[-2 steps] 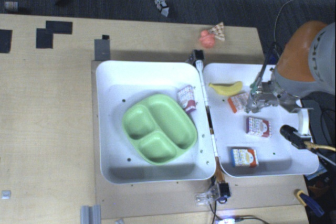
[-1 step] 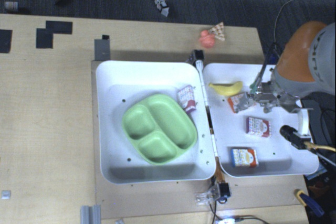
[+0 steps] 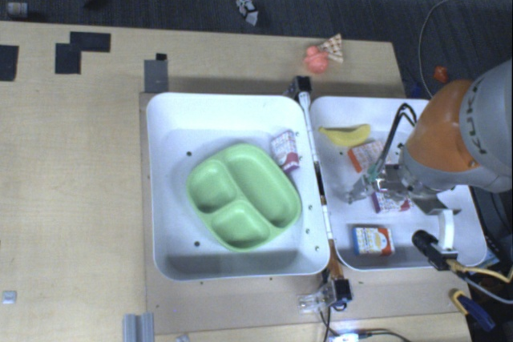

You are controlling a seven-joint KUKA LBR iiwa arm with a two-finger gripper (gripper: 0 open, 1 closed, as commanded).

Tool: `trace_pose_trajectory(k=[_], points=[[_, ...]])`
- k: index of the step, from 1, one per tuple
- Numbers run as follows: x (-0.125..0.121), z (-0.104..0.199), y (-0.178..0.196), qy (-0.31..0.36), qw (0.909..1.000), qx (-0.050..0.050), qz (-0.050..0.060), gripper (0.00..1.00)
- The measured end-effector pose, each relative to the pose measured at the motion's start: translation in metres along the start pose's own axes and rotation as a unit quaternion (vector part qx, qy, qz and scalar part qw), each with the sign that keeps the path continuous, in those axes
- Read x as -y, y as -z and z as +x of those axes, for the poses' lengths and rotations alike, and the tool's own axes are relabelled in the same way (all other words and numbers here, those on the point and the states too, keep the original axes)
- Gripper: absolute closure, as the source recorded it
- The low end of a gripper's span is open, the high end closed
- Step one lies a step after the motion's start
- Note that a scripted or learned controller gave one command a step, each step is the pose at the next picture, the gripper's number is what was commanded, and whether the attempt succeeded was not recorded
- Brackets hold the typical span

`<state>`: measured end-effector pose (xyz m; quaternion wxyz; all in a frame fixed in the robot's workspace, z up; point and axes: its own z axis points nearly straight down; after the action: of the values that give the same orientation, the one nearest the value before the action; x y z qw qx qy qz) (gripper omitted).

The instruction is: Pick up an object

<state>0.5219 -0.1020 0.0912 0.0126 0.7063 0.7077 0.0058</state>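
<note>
My gripper is low in the right bin, near its middle. A white and pink packet lies right beside it, partly under the wrist. An orange packet lies just behind the gripper, and a yellow banana lies at the back of the bin. Near the front wall sits a small orange and white box. I cannot see anything held.
The left bin holds a green divided plate and a small red and white packet at its right side. A pink toy lies on the bench behind the bins. The arm covers the right bin's right half.
</note>
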Motion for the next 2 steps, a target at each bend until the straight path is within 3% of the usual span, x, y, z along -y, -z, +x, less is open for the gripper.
trace_pose_trajectory(k=[1, 2], points=[[-0.003, 0.015, 0.0, -0.001, 1.0, 0.001, 0.001, 0.0], [-0.007, 0.014, 0.012, 0.0, 1.0, 0.002, -0.003, 1.0]])
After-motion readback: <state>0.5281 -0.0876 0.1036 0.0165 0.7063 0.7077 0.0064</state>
